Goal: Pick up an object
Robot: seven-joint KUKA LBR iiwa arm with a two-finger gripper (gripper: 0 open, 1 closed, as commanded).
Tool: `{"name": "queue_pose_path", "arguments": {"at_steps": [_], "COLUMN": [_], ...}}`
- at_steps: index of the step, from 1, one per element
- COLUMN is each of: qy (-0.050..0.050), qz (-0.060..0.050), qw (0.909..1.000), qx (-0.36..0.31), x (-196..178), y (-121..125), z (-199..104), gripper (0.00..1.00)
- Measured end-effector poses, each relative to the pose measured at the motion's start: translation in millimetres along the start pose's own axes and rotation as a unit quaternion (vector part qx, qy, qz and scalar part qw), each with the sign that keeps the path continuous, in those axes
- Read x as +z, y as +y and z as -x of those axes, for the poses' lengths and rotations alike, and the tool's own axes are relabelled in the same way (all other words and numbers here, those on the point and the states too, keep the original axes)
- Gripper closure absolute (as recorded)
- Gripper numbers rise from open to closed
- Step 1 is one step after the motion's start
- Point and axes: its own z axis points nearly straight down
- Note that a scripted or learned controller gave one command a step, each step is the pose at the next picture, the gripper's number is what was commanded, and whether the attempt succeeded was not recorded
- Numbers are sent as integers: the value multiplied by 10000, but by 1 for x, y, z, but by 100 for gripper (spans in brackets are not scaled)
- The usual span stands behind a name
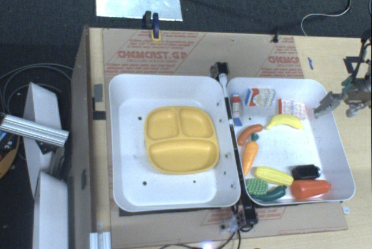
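Note:
The right bin holds several toy foods: a yellow banana, an orange carrot, a reddish sausage, a corn cob, a green cucumber, a red piece and a black block. Two small cartons lie near the bin's far wall. My gripper hovers over the bin's far right corner, right of the cartons and apart from every toy. Nothing shows between its tips.
The left bin carries a yellow divided plate. A narrow tube lies along the wall between the bins. A cardboard sheet lies under both bins. A cable loops at the back right.

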Motion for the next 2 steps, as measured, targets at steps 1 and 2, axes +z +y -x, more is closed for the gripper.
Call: {"name": "queue_pose_path", "arguments": {"at_steps": [1, 2], "qy": [9, 6], "qz": [-13, -4], "qw": [10000, 10000], "qx": [-5, -9], "x": [88, 115], "y": [46, 71], "z": [-50, -101], "gripper": [0, 0]}}
